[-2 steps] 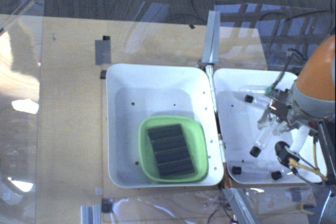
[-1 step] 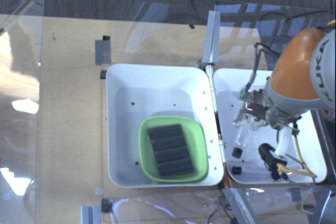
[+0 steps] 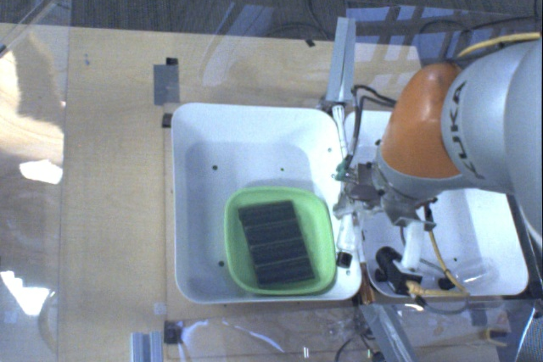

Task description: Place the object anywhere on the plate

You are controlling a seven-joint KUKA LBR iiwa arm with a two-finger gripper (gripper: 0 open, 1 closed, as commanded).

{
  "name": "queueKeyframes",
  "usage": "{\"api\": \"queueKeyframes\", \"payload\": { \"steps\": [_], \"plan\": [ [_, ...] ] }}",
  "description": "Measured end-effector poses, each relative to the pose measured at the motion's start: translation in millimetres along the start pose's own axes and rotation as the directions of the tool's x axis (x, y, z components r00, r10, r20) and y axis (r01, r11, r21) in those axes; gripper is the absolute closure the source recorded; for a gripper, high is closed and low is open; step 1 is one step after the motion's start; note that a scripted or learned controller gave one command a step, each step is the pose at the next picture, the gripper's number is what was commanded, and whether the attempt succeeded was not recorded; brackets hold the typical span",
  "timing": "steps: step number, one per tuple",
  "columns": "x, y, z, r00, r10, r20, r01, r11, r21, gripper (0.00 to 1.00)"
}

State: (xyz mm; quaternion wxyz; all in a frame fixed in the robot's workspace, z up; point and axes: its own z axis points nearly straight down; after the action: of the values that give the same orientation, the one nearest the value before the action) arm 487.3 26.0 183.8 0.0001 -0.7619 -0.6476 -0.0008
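**A:** Count it out for me. What's on the bench?

**B:** Two white bins side by side: the left bin (image 3: 191, 182) and the right bin (image 3: 496, 254). There is one green plate (image 3: 232, 237), one dark ribbed block (image 3: 276, 243) and one arm (image 3: 420, 131) with one gripper (image 3: 346, 235).

**A:** Where's the plate?

**B:** In the left bin, in its near right corner. The plate's right rim is close to that bin's right wall and its near rim is close to the near wall.

**A:** And the block?

**B:** It lies flat on the plate, about in the middle and inside the rim on every side.

**A:** Which way does it run?

**B:** Its long axis goes from the bin's far edge toward its near edge, a little skewed. The far end leans toward the left wall and the near end toward the right wall. The ribs cross it the short way.

**A:** And the gripper?

**B:** It hangs over the line where the two bins meet, toward their near edge, just beside the plate's right rim. The wrist covers it from above, so I cannot tell whether it is open or closed. I see nothing in its grasp, and the block is apart from it.
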Motion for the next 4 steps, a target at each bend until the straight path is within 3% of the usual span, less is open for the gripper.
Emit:
{"api": "queueKeyframes", "payload": {
  "steps": [1,2,3,4],
  "plan": [
    [50.9,-8.1,-0.6,0.991,-0.131,0.0,0.131,0.991,-0.003,1.0],
    [50.5,-7.9,-0.6,0.991,-0.131,0.0,0.131,0.991,-0.002,0.0],
    [54.1,-4.1,-29.3,0.984,-0.179,0.0,0.179,0.984,-0.003,0.0],
    [18.5,18.1,-13.0,0.98,-0.198,0.001,0.198,0.98,-0.003,0.0]
  ]
}}
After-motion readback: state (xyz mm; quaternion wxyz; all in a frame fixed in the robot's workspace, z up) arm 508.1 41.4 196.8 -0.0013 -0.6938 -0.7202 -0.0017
